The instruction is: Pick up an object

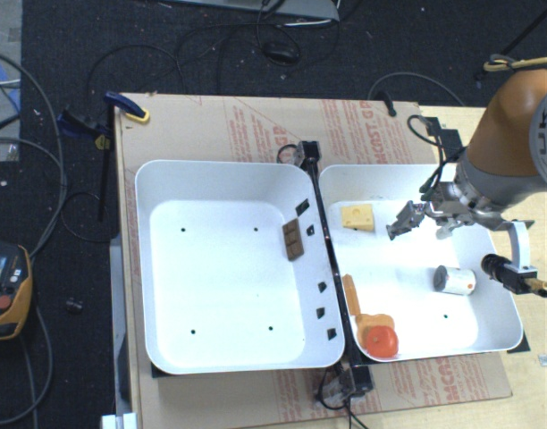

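My gripper (425, 229) hangs over the middle of the right bin (497, 315), open with nothing between its fingers (402, 225). A yellow cheese wedge (358, 217) lies just to its left near the bin's back wall. Toward the front right of the gripper, a white cylinder with a dark end (454, 280) rests on the bin floor. A red ball-like fruit (380, 340) sits in the front left corner against an orange piece (373, 322) and an orange stick (349, 295). In the left bin, a brown bar (293, 238) leans near the right wall.
The left bin (166, 239) stands beside the right one, with a black divider strip (325, 248) and small clips between them. A black-and-white fixture (513, 271) sticks in at the right bin's right edge. Cables lie on the floor behind the bench.
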{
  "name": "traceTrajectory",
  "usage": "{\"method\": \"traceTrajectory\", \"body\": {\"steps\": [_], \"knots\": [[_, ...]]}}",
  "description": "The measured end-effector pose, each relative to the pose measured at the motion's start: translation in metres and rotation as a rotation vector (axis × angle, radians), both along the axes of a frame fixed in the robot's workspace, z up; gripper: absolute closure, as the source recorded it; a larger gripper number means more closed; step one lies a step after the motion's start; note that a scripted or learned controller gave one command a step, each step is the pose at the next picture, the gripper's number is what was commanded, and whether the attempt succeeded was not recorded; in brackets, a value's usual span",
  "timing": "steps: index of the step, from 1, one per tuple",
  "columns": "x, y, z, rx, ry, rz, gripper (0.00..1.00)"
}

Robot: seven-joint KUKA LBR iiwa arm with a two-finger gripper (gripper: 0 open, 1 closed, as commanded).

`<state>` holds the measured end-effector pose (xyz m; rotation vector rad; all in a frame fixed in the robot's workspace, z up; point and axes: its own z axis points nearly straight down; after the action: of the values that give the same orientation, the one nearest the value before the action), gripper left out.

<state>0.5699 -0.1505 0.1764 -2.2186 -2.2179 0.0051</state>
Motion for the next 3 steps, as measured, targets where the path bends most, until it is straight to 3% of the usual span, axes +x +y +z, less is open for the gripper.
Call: {"method": "traceTrajectory", "body": {"steps": [1,2,3], "knots": [[-0.004,0.002,-0.063,0.0,0.0,0.0,0.0],[-0.004,0.003,-0.085,-0.001,-0.004,0.001,0.0],[-0.004,0.002,-0.074,-0.001,-0.006,0.0,1.0]]}}
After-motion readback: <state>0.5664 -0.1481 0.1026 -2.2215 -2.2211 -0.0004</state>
